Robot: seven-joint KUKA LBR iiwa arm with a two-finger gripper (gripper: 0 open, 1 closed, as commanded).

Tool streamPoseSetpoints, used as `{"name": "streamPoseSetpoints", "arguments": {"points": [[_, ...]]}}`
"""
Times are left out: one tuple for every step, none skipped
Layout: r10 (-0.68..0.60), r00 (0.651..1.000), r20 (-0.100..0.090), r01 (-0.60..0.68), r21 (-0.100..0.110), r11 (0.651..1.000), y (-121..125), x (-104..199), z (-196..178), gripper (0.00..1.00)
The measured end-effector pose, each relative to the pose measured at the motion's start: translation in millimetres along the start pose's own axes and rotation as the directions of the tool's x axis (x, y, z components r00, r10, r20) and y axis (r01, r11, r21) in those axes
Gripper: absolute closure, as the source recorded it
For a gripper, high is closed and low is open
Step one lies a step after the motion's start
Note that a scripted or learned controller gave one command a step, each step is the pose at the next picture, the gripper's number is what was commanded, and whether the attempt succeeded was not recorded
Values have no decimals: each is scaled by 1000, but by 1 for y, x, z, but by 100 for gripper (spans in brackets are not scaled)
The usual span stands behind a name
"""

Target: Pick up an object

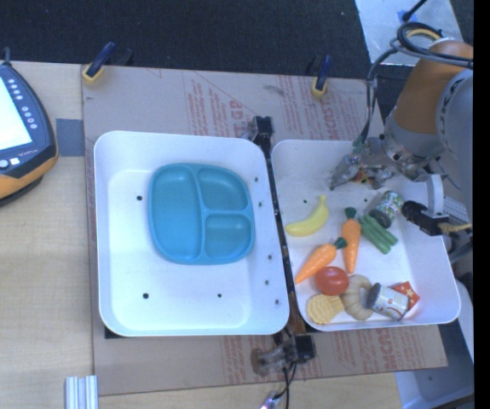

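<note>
Your gripper (357, 170) hovers at the far edge of the right bin (300, 156), fingers spread narrowly and holding nothing. Nearest it lies a toy banana (308, 220), left of two carrots (350, 239) and a green vegetable (377, 233). The banana looks light, stiff and smooth, likely slippery; take it across its curved middle. The left bin (112, 228) holds a blue plate (200, 213).

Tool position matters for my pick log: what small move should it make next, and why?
Probably a short drop toward the near side, onto the banana. The tool sits at the right bin's far end with nothing visibly between its fingers, and the banana lies alone, apart from the carrots.
</note>
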State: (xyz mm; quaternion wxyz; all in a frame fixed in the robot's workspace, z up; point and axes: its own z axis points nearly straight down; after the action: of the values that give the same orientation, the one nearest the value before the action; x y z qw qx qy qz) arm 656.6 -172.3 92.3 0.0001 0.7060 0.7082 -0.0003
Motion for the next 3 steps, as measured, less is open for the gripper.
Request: {"name": "streamPoseSetpoints", "arguments": {"points": [[1,1000,1,-1,-1,1000,0,-4,0,0],[1,1000,1,-1,-2,1000,0,-10,0,0],[2,1000,2,-2,-5,1000,0,-19,0,0]]}}
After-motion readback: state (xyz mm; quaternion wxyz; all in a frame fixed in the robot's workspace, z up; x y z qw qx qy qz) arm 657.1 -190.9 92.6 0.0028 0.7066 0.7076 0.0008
